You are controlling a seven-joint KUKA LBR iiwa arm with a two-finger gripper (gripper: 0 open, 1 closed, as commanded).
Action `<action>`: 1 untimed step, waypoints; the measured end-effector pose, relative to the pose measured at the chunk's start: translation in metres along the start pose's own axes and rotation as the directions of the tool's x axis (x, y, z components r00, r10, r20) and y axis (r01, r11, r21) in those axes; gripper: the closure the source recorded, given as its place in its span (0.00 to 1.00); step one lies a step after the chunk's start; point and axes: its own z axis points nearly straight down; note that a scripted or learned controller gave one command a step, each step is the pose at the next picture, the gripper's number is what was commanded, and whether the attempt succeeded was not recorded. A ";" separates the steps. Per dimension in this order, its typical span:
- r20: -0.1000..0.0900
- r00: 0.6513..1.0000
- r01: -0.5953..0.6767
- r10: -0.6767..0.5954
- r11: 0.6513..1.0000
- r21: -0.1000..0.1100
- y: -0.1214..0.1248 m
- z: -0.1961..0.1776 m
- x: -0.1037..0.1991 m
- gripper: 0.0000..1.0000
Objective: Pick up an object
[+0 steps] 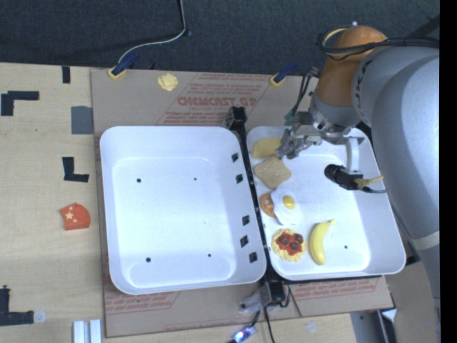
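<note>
Camera view: gripper (291, 146) low in right bin (371, 256), at far-left corner, over yellow wedge (266, 147) & toast slice (272, 171); can't tell jaw state. Nearer in same bin: fried egg (287, 204), small pizza (288, 244), banana (319, 241).

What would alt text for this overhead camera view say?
A grey robot arm's gripper hangs over the right white bin, above a pale yellow wedge and a bread slice. That bin also holds a fried egg, small pizza and banana.
</note>
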 end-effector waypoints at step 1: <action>0.001 1.000 0.001 -0.001 1.000 0.002 0.000 0.002 0.000 0.00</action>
